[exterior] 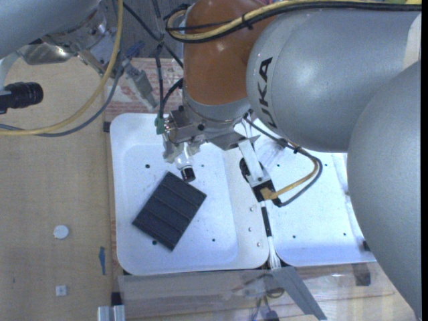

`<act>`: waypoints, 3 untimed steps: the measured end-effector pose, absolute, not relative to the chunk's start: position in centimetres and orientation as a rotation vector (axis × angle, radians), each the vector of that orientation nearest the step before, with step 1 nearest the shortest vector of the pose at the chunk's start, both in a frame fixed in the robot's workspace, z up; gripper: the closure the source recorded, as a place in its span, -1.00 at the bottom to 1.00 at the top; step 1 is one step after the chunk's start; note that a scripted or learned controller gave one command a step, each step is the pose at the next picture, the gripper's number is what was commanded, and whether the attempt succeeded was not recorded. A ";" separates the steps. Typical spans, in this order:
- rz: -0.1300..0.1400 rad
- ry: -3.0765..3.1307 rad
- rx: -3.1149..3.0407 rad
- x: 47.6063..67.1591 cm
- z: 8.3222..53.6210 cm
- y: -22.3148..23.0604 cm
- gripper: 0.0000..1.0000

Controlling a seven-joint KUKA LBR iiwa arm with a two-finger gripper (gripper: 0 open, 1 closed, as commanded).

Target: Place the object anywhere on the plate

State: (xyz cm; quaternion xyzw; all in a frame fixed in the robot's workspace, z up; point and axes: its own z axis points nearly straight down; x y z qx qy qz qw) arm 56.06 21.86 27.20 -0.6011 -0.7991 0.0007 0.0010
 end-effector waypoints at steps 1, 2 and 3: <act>0.004 -2.585 -1.781 56.1 25.4 21.9 1.00; 0.025 -2.500 -1.887 62.5 22.5 20.8 1.00; 0.003 -2.603 -1.755 53.6 26.4 21.1 1.00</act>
